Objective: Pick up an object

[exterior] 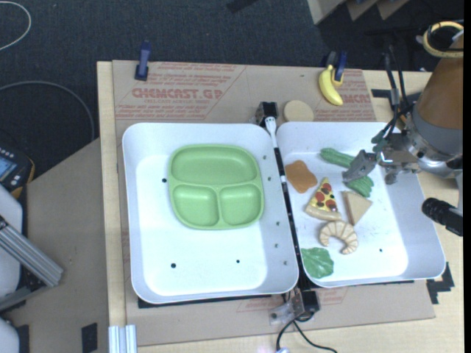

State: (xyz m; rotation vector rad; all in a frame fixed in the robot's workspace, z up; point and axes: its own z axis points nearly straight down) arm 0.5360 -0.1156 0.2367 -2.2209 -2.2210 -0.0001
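The right bin (401, 259) holds toy foods: a brown cookie-like piece (300, 175), a pizza slice (323, 199), a croissant (339, 236), a tan wedge (357, 207), a green leaf (318, 262) and green pieces (338, 157) near the top. My gripper (362, 166) hangs over the upper middle of this bin, just above the green pieces, with a green bit (360, 186) right below its grey fingers. The arm's orange band (444, 98) is at the right edge.
The left bin (147, 263) carries a green three-compartment plate (216, 185). A yellow banana (330, 87) and a tan disc (298, 111) lie on the cardboard behind the bins. Blue clamps (143, 61) hold the board at the back.
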